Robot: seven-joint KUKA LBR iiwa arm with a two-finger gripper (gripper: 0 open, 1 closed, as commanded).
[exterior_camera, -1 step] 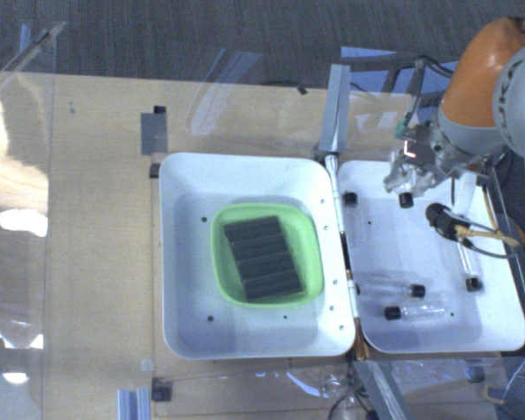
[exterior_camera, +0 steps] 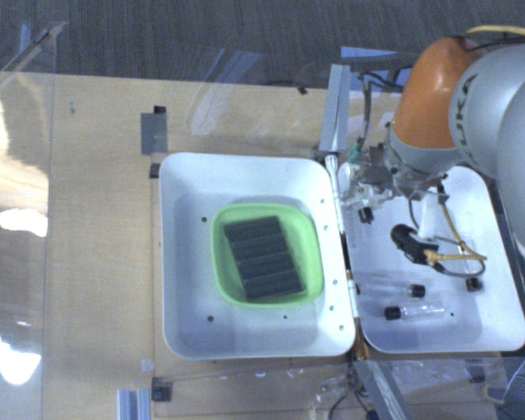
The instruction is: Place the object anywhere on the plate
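A dark grey ribbed rectangular block [exterior_camera: 262, 258] lies flat in the middle of the green square plate [exterior_camera: 221, 234], which sits in the left white bin [exterior_camera: 184, 261]. My gripper [exterior_camera: 364, 201] hangs under the orange-banded wrist over the near-left corner of the right bin [exterior_camera: 499, 304], close to the wall between the two bins. It is well to the right of the plate and apart from the block. The wrist hides most of the gripper from above.
In the right bin lie a clear tube with a black cap [exterior_camera: 411, 311] and a small black piece [exterior_camera: 417, 290]. A black part with a yellow cable [exterior_camera: 420, 245] hangs from the arm. A metal bracket [exterior_camera: 335, 112] stands behind the bins.
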